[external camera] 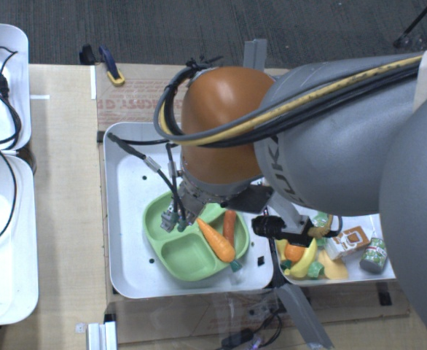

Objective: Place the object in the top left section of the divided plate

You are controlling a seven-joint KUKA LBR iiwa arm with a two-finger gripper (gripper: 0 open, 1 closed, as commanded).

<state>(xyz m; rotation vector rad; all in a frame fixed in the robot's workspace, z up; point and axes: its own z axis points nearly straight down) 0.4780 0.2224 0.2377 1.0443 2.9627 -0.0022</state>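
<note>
- One arm (323,144) reached in from the right, its orange band (217,122) hanging over the left bin.
- Two white bins sat side by side on the counter (64,195): the left bin (126,254) held the plate, the right bin (337,277) held a small heap of toy food.
- One green plate (188,257) lay in the left bin, split into three sections.
- One pincer (175,219) hung low over the plate's top left section; its tips were small and dark against the green, so I could not tell whether they were parted or clenched, nor whether anything sat between them.
- Two carrots lay on the plate's right side: a larger one (217,240) slanting across the divider and a thinner one (229,227) just beside it, to its right, the two probably touching.
- In the right bin I counted one banana (306,257), one small carton (348,240) and one green-labelled packet (374,255), with a few more pieces among them too jumbled to count.
- One blue-and-yellow clamp (111,68) lay on the counter above the bins.
</note>
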